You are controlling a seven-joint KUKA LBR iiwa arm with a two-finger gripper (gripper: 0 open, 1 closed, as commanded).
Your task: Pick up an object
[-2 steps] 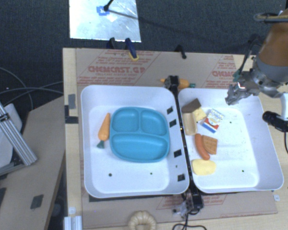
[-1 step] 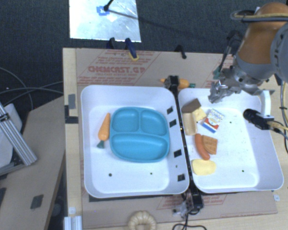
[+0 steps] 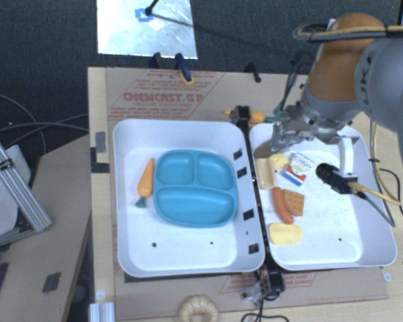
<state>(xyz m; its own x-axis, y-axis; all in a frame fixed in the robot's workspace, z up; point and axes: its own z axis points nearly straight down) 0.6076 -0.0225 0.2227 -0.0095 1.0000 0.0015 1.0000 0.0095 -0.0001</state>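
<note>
Your right bin [image 3: 363, 247] lists:
- toy sausage [image 3: 281, 204] touching a waffle piece [image 3: 294, 200]
- yellow lump [image 3: 285, 234] below them
- white packet [image 3: 297, 168] printed red and blue
- pale yellow wedge [image 3: 278, 162]
- tan slab [image 3: 264, 173] along the left wall

Your left bin [image 3: 131, 247] lists:
- blue divided plate [image 3: 195, 188]
- toy carrot [image 3: 145, 180] just beside it

Gripper [image 3: 280, 141]: over the right bin's upper left corner, near the wedge. You cannot make out whether it is parted or closed.
</note>
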